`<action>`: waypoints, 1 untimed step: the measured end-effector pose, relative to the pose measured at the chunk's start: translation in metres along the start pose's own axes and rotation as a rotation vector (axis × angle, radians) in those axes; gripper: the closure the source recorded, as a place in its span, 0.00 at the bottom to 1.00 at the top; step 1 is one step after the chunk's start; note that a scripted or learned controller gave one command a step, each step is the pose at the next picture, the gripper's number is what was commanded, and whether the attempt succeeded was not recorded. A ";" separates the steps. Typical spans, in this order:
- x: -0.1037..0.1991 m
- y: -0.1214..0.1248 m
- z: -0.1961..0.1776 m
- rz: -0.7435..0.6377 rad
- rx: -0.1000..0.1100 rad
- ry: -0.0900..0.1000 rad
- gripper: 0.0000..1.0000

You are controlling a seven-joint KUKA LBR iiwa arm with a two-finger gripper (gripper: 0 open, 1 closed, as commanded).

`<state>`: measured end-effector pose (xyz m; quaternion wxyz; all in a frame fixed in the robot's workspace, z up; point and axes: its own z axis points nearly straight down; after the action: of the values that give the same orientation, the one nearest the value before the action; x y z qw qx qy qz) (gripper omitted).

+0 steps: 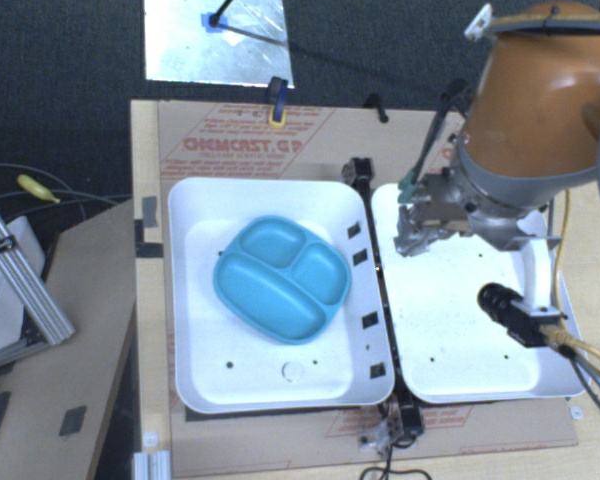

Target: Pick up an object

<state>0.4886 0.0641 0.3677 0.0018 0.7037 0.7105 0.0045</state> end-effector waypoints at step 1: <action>-0.003 -0.001 -0.027 0.005 0.004 -0.003 1.00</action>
<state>0.4870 0.0605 0.3946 0.0014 0.7054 0.7088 0.0023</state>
